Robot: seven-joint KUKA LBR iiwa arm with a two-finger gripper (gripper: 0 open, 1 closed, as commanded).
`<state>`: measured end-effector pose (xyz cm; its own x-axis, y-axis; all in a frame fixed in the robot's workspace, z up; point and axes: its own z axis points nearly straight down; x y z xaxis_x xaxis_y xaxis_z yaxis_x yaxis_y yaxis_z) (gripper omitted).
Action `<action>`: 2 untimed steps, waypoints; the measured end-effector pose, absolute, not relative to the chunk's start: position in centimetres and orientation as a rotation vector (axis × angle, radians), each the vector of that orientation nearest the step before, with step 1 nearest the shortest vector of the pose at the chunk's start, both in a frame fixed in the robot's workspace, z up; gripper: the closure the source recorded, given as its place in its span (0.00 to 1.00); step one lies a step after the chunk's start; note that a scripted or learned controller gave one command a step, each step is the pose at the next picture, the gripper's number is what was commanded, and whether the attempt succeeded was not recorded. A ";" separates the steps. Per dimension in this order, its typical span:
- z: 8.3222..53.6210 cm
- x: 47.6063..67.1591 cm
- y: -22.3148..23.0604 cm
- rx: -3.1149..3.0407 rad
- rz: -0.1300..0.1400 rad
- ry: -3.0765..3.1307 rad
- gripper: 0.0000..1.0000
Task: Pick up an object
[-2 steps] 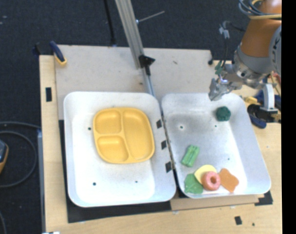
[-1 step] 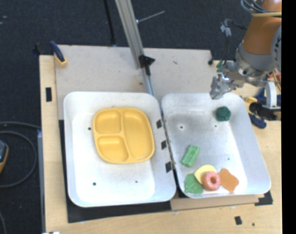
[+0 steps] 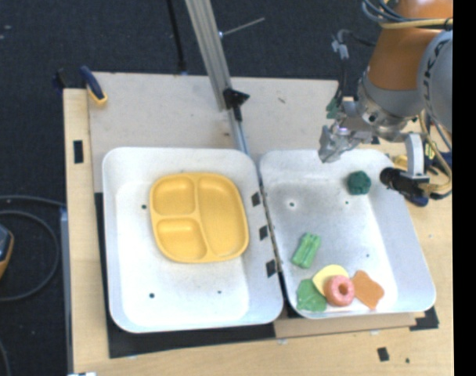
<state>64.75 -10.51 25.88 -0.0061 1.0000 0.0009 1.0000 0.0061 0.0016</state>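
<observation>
At the far rim of the right bin: the gripper [image 3: 330,149] hangs on the grey and orange arm [image 3: 401,49], which reaches in from the right.
Gripper state: cannot tell from this angle whether it is apart or together.
Nearest thing: a dark green ball [image 3: 358,182] on the floor of the right bin [image 3: 340,218], near the gripper and a little toward the near side, with bare floor around it.
Middle of right bin: a light green block [image 3: 306,250], lying alone close to the wall next to the left bin.
Near corner of right bin: a crowded group, with a green lump [image 3: 308,297], a yellow piece [image 3: 329,274], a pink ring [image 3: 340,291] resting against both, and an orange piece [image 3: 369,288] touching the ring.
Left bin [image 3: 183,300]: holds a yellow divided plate [image 3: 199,216].
Counter [image 3: 152,112]: a slanted metal pole [image 3: 210,41] rises behind the bins, and a blue and yellow clamp [image 3: 93,85] sits at the far left corner.
</observation>
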 end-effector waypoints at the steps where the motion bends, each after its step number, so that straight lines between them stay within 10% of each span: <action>1: 26.3 64.1 -6.0 2.214 0.003 2.229 1.00; 2: 25.1 64.2 -1.2 2.215 0.000 2.229 1.00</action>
